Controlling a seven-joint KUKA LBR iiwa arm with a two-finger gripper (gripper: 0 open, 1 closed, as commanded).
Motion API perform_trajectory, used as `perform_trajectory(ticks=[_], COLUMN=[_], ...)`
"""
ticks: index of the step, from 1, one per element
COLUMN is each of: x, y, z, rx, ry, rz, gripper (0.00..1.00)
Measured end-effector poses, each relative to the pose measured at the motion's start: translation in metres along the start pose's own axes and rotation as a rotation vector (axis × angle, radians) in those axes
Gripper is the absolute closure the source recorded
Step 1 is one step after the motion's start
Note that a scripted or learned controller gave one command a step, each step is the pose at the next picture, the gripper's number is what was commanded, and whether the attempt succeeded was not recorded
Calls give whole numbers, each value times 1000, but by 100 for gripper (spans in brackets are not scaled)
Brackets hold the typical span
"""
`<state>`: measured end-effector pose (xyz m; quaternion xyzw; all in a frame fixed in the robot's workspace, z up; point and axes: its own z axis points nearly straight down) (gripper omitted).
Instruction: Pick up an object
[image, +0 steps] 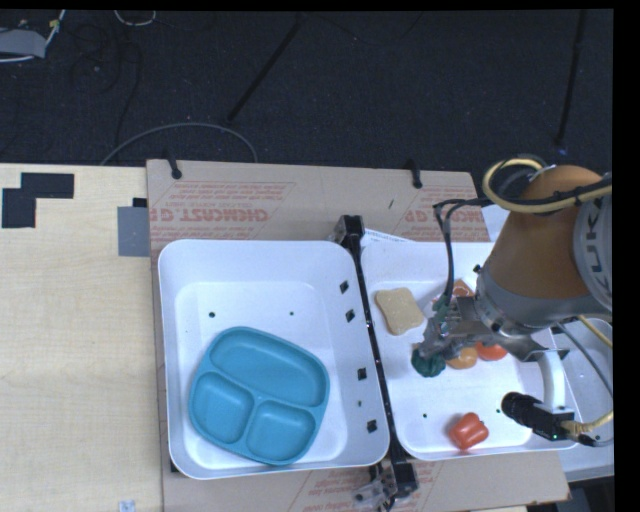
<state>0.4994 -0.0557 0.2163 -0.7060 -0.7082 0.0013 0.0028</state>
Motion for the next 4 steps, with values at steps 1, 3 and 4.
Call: perform_trajectory(ticks=[1, 3, 4], x=[62, 157, 155], y=[6, 10, 9], z=[-5, -12, -12], rx=[-2, -2, -1], ry=[-1, -1, -3], rz=[-1, -2, 1], gripper=[100, 100, 0])
